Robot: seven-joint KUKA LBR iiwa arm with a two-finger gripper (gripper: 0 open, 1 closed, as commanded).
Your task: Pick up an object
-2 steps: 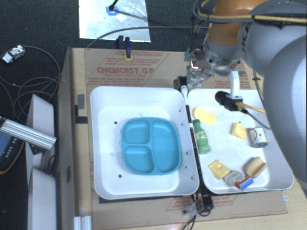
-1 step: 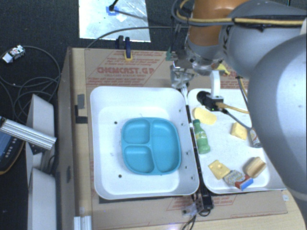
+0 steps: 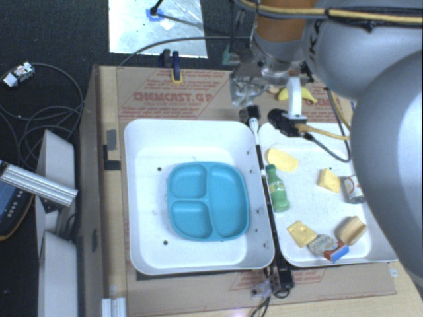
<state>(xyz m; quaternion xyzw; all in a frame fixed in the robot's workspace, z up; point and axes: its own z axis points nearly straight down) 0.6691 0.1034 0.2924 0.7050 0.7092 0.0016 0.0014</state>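
Below the gripper [image 3: 254,104], jaw state hidden, we are noting the green plastic bottle [image 3: 277,190] lying in the right white bin [image 3: 317,259]: seemingly light, rigid, slippery; grasping across its body looks best.

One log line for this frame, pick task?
phase: pre-grasp | tool: above bins' far edge, nothing seen held | right bin: green bottle, cheese pieces | left bin: blue tray

One fixed camera hangs above the bench, looking down at a slant. It takes in the left bin [image 3: 139,177] and right bin [image 3: 370,249] whole, with cardboard beneath and dark floor beyond. The arm [image 3: 370,51] enters from the right, bulking large and near the lens
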